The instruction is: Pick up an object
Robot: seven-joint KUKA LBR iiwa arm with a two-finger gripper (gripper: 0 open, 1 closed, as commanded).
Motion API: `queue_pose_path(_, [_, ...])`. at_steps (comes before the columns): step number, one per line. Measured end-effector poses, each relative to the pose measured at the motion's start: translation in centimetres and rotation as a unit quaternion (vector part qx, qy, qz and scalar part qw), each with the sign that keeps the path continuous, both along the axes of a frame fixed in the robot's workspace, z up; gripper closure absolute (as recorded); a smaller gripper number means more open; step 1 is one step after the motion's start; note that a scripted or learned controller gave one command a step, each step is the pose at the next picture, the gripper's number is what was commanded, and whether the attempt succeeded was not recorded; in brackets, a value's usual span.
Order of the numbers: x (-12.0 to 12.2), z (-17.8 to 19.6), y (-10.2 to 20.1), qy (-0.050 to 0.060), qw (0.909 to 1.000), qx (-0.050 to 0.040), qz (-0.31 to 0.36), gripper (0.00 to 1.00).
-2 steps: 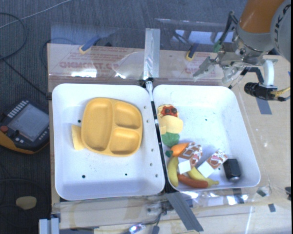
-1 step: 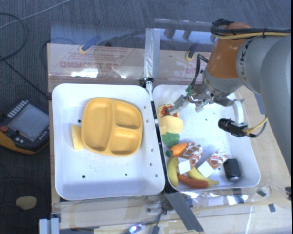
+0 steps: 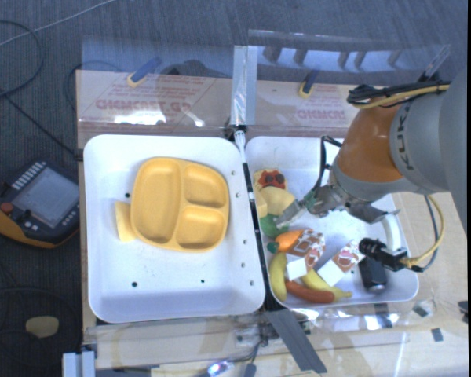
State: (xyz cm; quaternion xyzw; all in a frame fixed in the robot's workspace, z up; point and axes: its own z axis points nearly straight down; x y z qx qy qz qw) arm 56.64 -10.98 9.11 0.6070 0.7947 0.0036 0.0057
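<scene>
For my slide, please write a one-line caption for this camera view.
Grey-and-orange arm's gripper hovers over toy food in the right white bin; yellow divided plastic tray lies in the left white bin.

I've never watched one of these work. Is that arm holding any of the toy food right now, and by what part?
It cannot be told. The hand hangs over the toy food beside the yellow piece, but the view is too small to show a hold.

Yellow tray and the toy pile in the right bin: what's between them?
In the camera view, between the yellow tray and the toy pile lie bare white floor of the left bin, then the two bins' adjoining rims.
</scene>
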Motion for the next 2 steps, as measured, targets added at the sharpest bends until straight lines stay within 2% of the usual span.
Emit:
queue_pose_path(1, [-4.0,0.1,0.1,-0.004,0.9979,-0.0026,0.065,0.0])
queue_pose_path(2, [-7.4,0.1,-0.6,-0.005,0.9994,-0.0019,0.036,0.0])
